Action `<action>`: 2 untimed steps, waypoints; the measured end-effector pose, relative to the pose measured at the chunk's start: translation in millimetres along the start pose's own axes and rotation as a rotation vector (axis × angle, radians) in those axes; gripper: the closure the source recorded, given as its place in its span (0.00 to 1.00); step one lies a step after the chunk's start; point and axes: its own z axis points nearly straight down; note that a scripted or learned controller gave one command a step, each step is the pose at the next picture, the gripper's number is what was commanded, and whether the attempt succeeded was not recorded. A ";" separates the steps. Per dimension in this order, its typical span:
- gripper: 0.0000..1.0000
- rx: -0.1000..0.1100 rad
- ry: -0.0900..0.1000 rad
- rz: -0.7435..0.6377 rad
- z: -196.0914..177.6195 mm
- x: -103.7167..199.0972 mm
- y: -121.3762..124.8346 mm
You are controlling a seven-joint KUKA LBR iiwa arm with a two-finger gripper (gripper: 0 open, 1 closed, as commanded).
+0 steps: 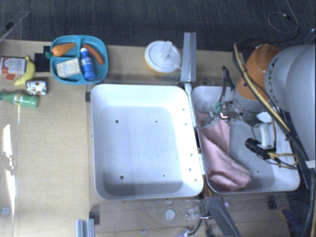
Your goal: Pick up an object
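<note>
Grey arm low over the right shallow white bin.
End effector at the crumpled pink cloth's twelve o'clock end; finger state unreadable. Cloth lies along the bin's nine o'clock wall.

Even overhead light is washing out my white bins; glare is streaking the bench's left edge.
</note>
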 end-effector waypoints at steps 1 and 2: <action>0.00 -0.002 0.001 -0.004 -2.0 4.0 -73.8; 1.00 -0.011 -0.003 -0.005 -13.8 4.2 -70.4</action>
